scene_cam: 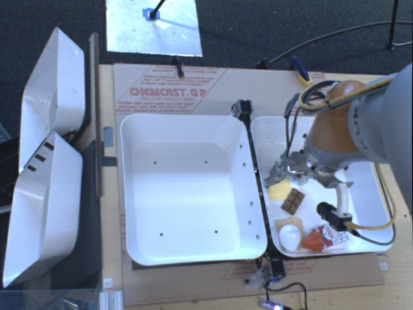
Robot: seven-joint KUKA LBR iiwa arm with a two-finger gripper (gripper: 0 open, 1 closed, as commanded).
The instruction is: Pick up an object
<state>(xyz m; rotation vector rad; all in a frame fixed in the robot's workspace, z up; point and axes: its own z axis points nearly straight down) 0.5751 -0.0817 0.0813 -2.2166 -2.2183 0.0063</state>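
Two white bins [193, 250] side by side; four objects right: yellow block [279, 190], brown block [293, 201], white egg [290, 237], orange-red packet [315, 239]. Pincer [282, 171] above yellow block, grip unreadable.

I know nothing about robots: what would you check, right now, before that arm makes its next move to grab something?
1. Things to pick lie in the right bin: ok. A yellow block, a brown waffle-like piece, a white egg-shaped thing and a red-orange item.
2. Pincer sits low over the yellow block: ok.
3. Pincer already holds something: cannot tell.
4. Neighbours crowd the target: not ok, the brown piece lies right beside the yellow block.
5. Yellow cable trails across the bin: not ok, possible snag.
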